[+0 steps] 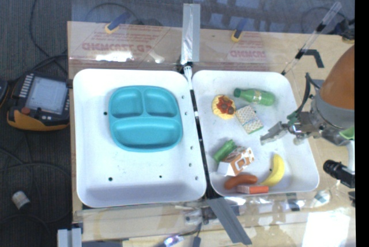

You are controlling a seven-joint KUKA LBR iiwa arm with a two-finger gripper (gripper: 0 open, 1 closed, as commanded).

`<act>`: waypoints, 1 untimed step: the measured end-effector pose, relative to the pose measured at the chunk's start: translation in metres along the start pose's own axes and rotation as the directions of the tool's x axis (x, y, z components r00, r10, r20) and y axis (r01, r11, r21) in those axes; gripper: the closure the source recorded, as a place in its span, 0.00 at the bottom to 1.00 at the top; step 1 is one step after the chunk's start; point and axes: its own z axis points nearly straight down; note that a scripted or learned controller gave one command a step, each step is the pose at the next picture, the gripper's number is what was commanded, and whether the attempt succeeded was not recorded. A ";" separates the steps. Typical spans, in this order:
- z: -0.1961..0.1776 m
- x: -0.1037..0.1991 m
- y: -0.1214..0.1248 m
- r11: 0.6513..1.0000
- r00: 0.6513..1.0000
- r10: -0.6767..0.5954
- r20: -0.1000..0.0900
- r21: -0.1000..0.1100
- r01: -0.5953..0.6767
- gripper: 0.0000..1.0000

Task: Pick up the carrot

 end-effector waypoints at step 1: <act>-0.171 -0.037 -0.009 0.961 0.961 -0.276 0.002 -0.004 0.276 0.00</act>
